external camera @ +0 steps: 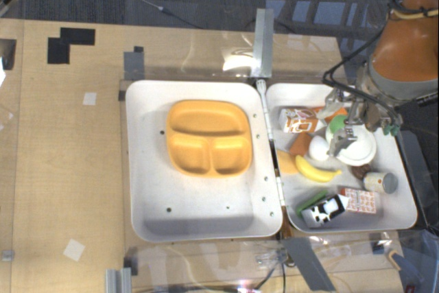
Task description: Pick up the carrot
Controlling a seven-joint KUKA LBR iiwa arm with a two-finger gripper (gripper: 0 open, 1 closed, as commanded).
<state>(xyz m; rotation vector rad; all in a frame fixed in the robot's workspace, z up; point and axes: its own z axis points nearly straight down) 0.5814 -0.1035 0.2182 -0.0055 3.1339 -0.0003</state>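
Observation:
The carrot (300,143) lies in the right bin (405,213), near its left wall. It shows as a brownish-orange piece between a snack packet (300,121) and a banana (313,169). A white round object (319,149) covers part of it. A green bit (336,124) that may be its leafy end shows further right. My gripper (343,138) hangs over the middle of the right bin, just right of the carrot and above a white bowl (360,149). Nothing of the carrot shows in its grasp.
The left bin (144,168) holds a yellow compartment plate (208,137). In the right bin's front lie a black-and-green item (322,209), a red-and-white packet (359,201) and a small cup (378,182). A metal post (262,44) stands behind the divider.

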